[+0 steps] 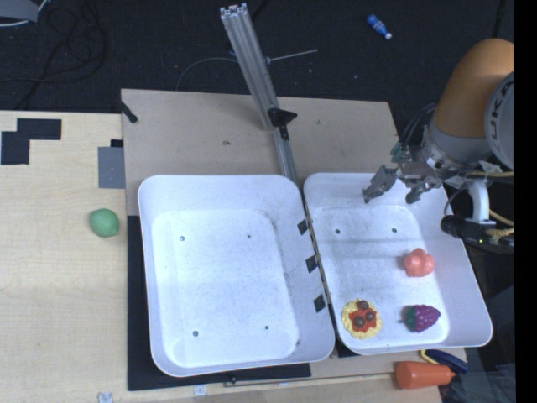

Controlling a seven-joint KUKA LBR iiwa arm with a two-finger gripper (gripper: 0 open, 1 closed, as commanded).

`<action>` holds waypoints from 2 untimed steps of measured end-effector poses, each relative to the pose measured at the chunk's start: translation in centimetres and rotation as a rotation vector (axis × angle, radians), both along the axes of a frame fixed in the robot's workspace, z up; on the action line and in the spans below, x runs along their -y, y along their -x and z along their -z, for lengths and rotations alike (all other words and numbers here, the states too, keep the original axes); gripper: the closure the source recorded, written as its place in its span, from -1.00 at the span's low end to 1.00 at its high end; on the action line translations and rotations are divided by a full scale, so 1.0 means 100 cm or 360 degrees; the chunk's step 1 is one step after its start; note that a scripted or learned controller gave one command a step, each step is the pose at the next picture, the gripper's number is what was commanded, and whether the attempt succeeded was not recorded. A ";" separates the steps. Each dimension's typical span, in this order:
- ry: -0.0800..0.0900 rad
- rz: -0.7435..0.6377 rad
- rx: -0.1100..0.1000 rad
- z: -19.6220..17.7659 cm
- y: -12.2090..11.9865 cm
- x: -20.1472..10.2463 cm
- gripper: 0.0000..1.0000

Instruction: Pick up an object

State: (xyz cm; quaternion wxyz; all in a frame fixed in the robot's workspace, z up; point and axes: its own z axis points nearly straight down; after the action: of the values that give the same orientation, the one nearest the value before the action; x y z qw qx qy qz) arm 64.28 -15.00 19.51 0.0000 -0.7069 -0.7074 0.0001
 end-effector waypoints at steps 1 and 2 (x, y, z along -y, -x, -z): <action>-0.0002 0.0001 -0.0007 0.052 0.002 -0.010 -1.00; -0.0001 -0.0001 -0.0007 0.105 0.003 -0.011 -1.00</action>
State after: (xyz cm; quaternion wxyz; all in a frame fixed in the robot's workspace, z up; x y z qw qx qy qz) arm 64.02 -13.89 8.98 0.0017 -0.7067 -0.7075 0.0013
